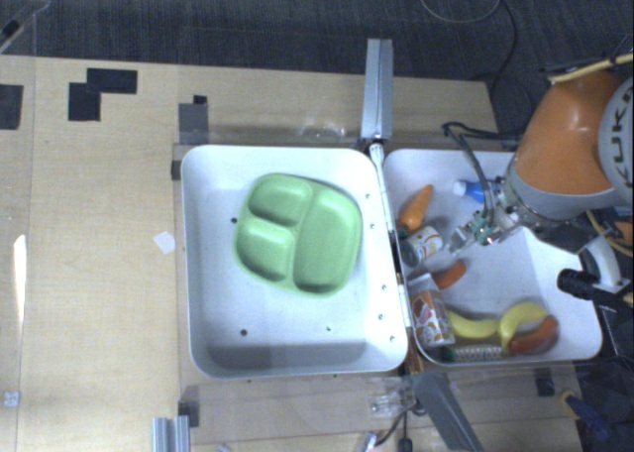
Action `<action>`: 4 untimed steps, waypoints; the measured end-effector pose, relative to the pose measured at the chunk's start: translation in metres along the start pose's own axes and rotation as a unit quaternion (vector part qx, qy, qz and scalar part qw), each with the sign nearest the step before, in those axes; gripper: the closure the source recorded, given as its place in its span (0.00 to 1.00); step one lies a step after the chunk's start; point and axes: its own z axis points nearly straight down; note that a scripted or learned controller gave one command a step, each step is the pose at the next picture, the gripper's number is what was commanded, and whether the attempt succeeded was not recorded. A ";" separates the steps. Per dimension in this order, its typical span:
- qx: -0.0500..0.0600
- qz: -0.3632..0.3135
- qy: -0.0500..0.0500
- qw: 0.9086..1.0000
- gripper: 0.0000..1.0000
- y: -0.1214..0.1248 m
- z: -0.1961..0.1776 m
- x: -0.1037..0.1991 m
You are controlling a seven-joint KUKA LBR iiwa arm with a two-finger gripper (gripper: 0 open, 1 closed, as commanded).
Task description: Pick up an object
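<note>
Objects for picking sit in the right bin point(565, 286), all crowded twd its left wall and front edge. Taking the green tray point(299, 232) as landmark: it lies alone in the left bin point(203, 262), a three-compartment plate, roughly mid-bin, a bit twd the back.

Rel. to that tray:
- orange carrot point(416, 205) just across the divider, to the tray's right, level w/ its back half, tilted.
- small can point(425, 242) w/ a printed label, right of the tray, level w/ its middle, just below the carrot.
- short red-orange piece point(451, 275) right of the tray's front edge, near the can; can't tell what it is.
- printed packet point(431, 319) right and fwd of the tray, close to the divider.
- yellow banana point(495, 323) further right and fwd, curved along the bin's front edge, touching or nearly touching the packet.
- reddish sausage-like item point(533, 338) at the banana's far end, against it.
- white bottle w/ blue cap point(468, 187) right of the tray's back half, beyond the carrot, partly hidden by the arm's cables.

Gripper point(482, 227) hangs over the right bin, right of the tray, between can and orange wrist band point(565, 148). Fingers too small and cluttered w/ wiring: can't tell whether spread or closed, and nothing visibly held between them. It sits near the can and red-orange piece; contact can't be judged.
</note>
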 end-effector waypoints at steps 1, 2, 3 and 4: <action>0.001 0.227 0.000 0.974 1.00 -0.014 -0.051 -0.003; 0.001 0.176 -0.001 0.984 1.00 0.002 -0.030 -0.066; 0.001 0.159 -0.001 0.987 1.00 -0.011 -0.021 -0.107; -0.001 0.155 -0.002 0.988 1.00 -0.008 -0.031 -0.107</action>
